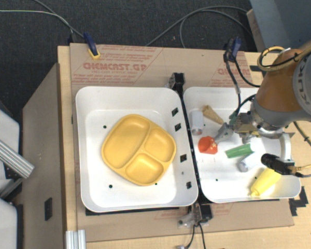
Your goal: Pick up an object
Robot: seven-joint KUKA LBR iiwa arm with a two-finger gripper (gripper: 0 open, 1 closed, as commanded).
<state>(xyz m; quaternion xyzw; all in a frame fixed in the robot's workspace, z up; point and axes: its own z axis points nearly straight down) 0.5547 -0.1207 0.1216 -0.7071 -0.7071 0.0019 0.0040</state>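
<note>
Dark carpet floor [145,9] surrounds a cardboard-covered bench [145,61] with trailing cables [31,4].

Robotics lab: cardboard-topped bench [145,61], clamps [91,44], trailing cables [36,7], two white bins [88,154], grey arm [290,87].

In the right bin you have six loose objects. An orange-red piece [208,146] lies at the bin's 9 o'clock. A green bar [238,151] lies tilted just to its 3 o'clock. A yellow bottle-like item [264,182] rests at 5 o'clock. A tan wedge [213,115] and a whitish cylinder [197,120] lie at 11 o'clock. A small grey piece [242,165] sits below the green bar.
</note>
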